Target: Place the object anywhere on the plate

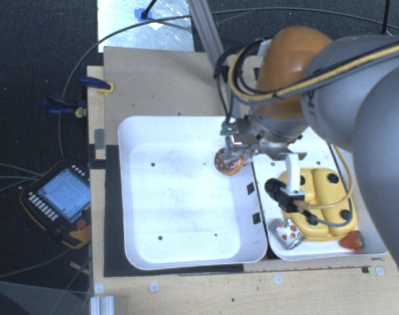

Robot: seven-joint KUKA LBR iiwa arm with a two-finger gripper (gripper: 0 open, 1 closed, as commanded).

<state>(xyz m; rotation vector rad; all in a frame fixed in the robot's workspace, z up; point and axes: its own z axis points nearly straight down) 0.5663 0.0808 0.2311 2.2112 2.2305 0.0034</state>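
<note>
My gripper hangs over the right edge of the left bin, reaching down from the grey and orange arm. A small round brown and orange object sits between its fingertips, and the gripper is shut on it. The yellow plate lies in the right bin, to the right of the gripper and a little nearer the front. The arm and wrist cover part of the plate's far side.
A small white and red cube lies at the front of the right bin, just off the plate's front-left edge. A red item rests by the plate's front-right corner. A pendant lies left of the bench.
</note>
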